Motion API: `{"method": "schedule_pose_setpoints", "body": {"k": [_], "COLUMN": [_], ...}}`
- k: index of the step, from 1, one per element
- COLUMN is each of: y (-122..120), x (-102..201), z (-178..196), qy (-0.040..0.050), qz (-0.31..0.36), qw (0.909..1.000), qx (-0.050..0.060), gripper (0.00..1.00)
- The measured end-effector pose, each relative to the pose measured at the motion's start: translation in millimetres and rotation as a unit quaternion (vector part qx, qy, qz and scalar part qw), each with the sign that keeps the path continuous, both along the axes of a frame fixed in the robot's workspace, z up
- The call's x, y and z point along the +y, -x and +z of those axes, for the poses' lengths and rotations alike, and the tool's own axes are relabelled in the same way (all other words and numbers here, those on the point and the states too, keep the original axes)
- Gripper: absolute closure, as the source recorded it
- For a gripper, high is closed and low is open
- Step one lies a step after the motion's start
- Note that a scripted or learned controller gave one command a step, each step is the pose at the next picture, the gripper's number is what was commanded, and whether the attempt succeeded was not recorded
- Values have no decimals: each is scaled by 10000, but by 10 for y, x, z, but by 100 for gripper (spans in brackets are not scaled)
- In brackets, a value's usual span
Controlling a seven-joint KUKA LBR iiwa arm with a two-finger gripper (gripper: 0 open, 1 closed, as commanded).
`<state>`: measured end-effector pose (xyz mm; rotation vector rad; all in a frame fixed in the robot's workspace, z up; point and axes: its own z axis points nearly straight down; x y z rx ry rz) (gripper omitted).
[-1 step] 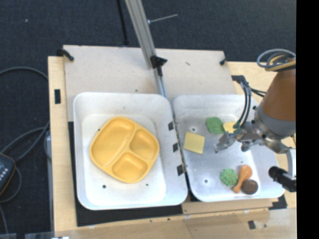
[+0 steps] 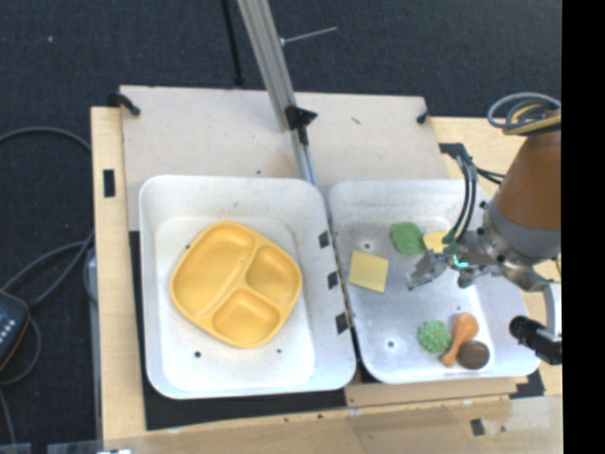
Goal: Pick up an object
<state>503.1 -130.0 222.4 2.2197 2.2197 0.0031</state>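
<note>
Yellow square block (image 2: 369, 271) lies flat on the floor of the right bin (image 2: 397, 362), in its left half and close to the wall shared with the left bin (image 2: 156, 282). It sits just to the left of the gripper (image 2: 437, 270), apart from it, with bare white floor between them. The block is almost square, so it has no clear long axis. Its edges are turned slightly off the bin walls, and one corner points toward the bin's lower left.

The gripper hangs over the middle of the right bin at the end of the grey arm (image 2: 529, 201), which comes in from the right. Whether it is spread or pressed together cannot be told, and nothing is seen pinched in it.

A round green piece (image 2: 407, 237) lies just above and left of the gripper, and a small pale yellow piece (image 2: 435, 241) sits beside it, close to the gripper's upper side. Nearer the bin's front wall, below the gripper and well apart from it, lie a bumpy green ball (image 2: 434, 336) and an orange drumstick-shaped toy (image 2: 461, 335). The two touch or nearly touch. The toy's long axis runs at a slant, with its thick end up and to the right and its narrow end down and to the left. A dark brown round piece (image 2: 474, 355) rests against its lower right side.

The left bin holds a yellow divided plate (image 2: 236, 282).
</note>
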Motion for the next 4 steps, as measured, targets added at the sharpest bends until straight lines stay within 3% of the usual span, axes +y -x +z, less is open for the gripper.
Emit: {"method": "schedule_pose_setpoints", "body": {"k": [2, 3, 4], "y": [46, 44, 26], "x": [-50, -59, -69], "z": [-1049, -1225, -1104], "qy": [-3, 2, 5], "qz": [-2, -4, -29], "qw": [10000, 10000, 10000], "qx": [38, 21, -10], "gripper": [0, 0, 100]}}
